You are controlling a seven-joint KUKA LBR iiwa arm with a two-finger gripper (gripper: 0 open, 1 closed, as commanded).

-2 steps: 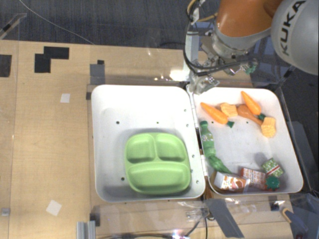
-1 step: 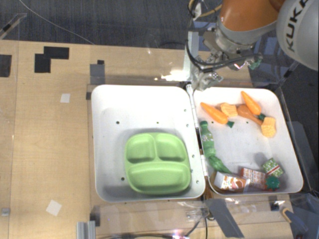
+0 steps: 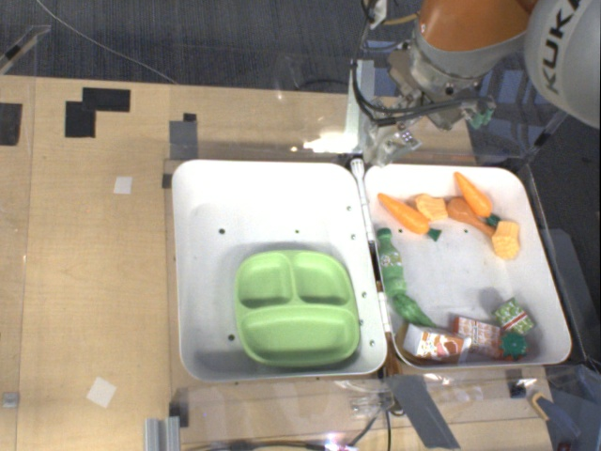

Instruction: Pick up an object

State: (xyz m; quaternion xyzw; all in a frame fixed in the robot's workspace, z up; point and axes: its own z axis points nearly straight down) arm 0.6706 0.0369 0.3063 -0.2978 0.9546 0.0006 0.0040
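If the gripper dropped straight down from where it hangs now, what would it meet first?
Probably the back rim of the right bin, close to the divider between the bins. The gripper hangs over that far edge, short of the carrots. Depth is hard to judge from this slanted view, so it might instead land just inside the bin.

The only legible marking is the maker's name "KUKA", in dark capitals running slantwise on the grey casing of the arm [image 3: 563, 40] at the upper right of the camera view. The small cartons [image 3: 470, 336] in the near corner of the right bin [image 3: 549, 280] carry printed faces in red, white and green, but the print is too small and blurred to read. No other text, number or sign can be made out on either bin or on the bench [image 3: 84, 280].
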